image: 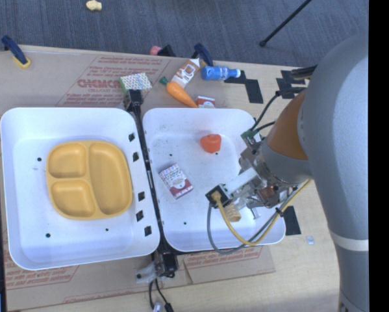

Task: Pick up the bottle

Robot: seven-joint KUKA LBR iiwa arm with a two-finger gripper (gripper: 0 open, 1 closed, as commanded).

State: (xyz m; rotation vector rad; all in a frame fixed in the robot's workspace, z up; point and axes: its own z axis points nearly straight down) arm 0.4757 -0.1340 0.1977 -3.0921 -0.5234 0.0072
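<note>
Hovering low over the right bin [181, 239], near its right-hand corner closest to me, my gripper [228, 208] hangs at the end of the grey arm, and I cannot tell from this slant how it is set; nothing shows in its grasp that I can make out. Which thing is the bottle I judge with some doubt: the white bottle with the orange cap [184, 74] lies on the cardboard bench top just beyond the right bin's far rim, and a blue bottle [217, 73] lies just beside it, further toward the arm's side. Both lie flat outside the bin, well apart from the gripper, up and across the bin from where it hangs. The white bottle's long axis runs at a slant, cap end pointing back toward the bin rim; the blue one lies roughly along the rim. A carrot [180, 94] rests between the white bottle and the rim. Inside the right bin I see a small red object [210, 143] toward the far side and a small printed carton [176, 181] near the middle. The left bin [25, 239] holds a yellow divided tray [89, 178], its three compartments bare.
</note>
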